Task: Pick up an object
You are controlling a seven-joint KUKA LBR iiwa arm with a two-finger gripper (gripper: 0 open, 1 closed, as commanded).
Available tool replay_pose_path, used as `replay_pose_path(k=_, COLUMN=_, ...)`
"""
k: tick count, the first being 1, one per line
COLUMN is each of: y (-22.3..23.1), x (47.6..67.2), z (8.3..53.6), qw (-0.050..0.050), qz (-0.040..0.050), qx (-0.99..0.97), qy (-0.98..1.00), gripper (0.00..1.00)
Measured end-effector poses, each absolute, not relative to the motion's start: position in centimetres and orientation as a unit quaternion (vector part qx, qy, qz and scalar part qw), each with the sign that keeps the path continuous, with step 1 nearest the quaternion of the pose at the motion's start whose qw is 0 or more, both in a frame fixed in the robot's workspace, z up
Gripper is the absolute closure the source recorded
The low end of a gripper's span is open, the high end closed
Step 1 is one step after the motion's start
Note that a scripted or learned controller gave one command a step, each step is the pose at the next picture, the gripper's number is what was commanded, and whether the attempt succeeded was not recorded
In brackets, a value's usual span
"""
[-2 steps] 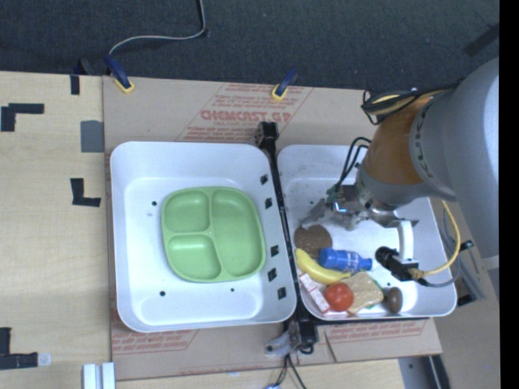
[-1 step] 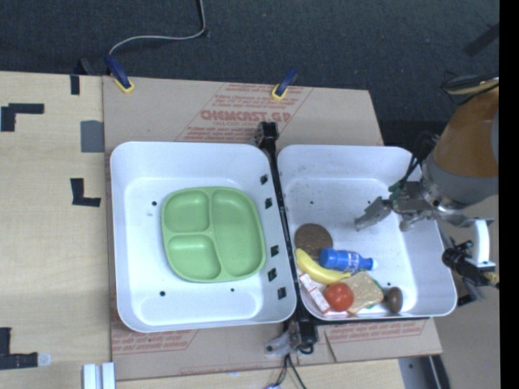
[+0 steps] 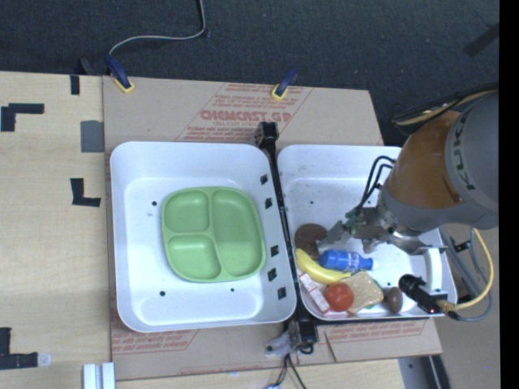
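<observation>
Green tray (image 3: pixel 214 235), yellow banana (image 3: pixel 318 269), blue bottle (image 3: pixel 344 260), red tomato (image 3: pixel 340 297), white bins (image 3: pixel 130 168).

grey arm (image 3: pixel 486 156), orange band (black cables)

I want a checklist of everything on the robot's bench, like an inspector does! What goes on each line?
Surface: brown cardboard sheet under two shallow white bins, on a pale wooden bench.
Job's things: yellow banana, clear plastic bottle with blue label, red ball, tan bread slice, brown round lump, small brown lump, all crowded in the right bin's near end.
Clutter: green divided plate in the left bin.
Hand: hand low over the right bin, above the bottle; grip cannot be judged.
Cables: thin white cable on the dark floor; yellow cable by the arm.
Surroundings: dark carpet, yellow clamps.
</observation>
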State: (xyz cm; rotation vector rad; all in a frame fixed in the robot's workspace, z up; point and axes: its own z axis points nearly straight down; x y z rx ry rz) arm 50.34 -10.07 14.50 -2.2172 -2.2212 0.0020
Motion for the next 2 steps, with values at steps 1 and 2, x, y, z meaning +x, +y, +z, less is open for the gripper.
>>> replay_pose_path(k=1, y=-9.7, x=51.9, z=8.9, qw=-0.007, qz=-0.0018, qx=-0.708, qy=-0.706, gripper=0.0)
replay_pose_path(k=2, y=-19.2, x=48.3, z=10.2, qw=0.0, qz=0.0006, qx=-0.708, qy=-0.707, gripper=0.0)
